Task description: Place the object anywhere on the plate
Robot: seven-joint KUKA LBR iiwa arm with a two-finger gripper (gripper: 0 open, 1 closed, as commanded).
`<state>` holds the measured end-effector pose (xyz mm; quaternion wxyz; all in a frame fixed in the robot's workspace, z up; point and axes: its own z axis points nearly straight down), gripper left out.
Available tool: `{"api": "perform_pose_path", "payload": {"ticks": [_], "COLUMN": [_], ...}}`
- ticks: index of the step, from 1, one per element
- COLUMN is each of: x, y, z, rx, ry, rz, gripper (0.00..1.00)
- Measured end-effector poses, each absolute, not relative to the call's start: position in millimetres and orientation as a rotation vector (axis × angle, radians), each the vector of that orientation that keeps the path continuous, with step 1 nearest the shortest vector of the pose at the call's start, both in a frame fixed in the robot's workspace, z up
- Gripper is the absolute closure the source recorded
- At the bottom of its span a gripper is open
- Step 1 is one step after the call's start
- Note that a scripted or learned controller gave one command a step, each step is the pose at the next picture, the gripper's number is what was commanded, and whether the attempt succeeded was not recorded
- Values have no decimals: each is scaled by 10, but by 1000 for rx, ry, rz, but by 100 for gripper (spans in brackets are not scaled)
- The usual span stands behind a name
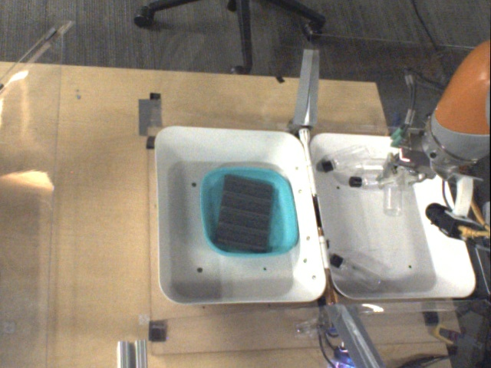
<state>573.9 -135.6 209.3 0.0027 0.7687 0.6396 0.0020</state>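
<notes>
the wooden bench is lying bare across the left of the camera view, with light glaring off it near the left edge. next comes the left bin, and a teal plate is sitting in the middle of it. a dark ribbed block is lying flat on that plate, well inside its rim and tilted a little from the bin's walls. this block looks to be the task's object, so by how things are lying now the placing looks done.

a thin divider is separating the two bins. the right bin is holding what look like a few clear plastic pieces with dark caps, near its top and along its lower left; they are too faint to name.

at the right edge the arm is showing its orange band, and the gripper is reaching over the upper part of the right bin, well apart from the plate. whether it is spread or closed i cannot tell from here, and i am seeing nothing between its tips.

as a judgement, the step in hand is the pull-away after release. the next move is calling only for the arm to keep clear of the left bin, so the block is not nudged off the plate.
</notes>
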Motion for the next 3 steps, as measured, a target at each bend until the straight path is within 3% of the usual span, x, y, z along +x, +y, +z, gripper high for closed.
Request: {"api": "perform_pose_path", "payload": {"ticks": [1,2,3], "x": [5739,5358,5181], "y": [-1356,-739,569], "z": [2094,1840,1840], "rx": [2411,2410,2509], "ry": [2006,2014,1890], "rz": [6,3,5], "gripper": [0,0,0]}}
